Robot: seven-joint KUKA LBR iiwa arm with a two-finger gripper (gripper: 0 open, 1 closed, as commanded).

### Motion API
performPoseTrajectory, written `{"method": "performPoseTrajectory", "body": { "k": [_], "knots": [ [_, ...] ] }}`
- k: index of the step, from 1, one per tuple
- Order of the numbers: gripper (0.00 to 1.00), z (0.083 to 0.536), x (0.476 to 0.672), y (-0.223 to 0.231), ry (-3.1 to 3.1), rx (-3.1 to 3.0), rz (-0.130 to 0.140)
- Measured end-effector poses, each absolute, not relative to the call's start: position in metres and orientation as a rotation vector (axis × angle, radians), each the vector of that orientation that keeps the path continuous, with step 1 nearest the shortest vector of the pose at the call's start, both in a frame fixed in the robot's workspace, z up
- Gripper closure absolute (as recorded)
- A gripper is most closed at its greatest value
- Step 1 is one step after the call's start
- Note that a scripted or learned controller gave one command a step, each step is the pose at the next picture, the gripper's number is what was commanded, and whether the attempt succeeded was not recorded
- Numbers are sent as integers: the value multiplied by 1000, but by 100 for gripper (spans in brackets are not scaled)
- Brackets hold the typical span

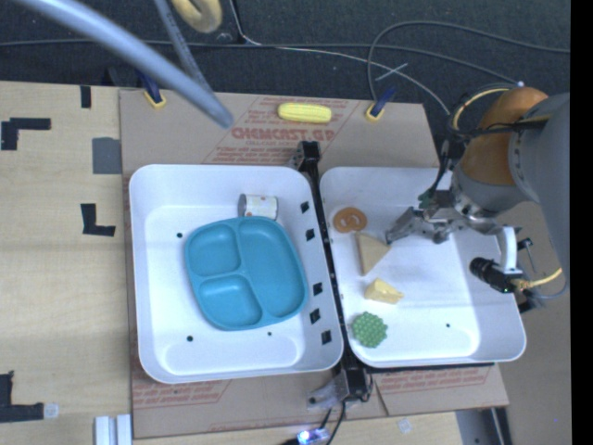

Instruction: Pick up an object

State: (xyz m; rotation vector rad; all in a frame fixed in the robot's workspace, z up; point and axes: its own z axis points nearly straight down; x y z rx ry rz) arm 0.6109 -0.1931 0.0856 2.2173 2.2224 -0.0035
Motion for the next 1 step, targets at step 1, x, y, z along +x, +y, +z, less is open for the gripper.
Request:
{"method": "performPoseTrajectory", "body": {
  "k": [1],
  "knots": [
    [100,97,612,-193,2220,2213,0]
  ]
}}
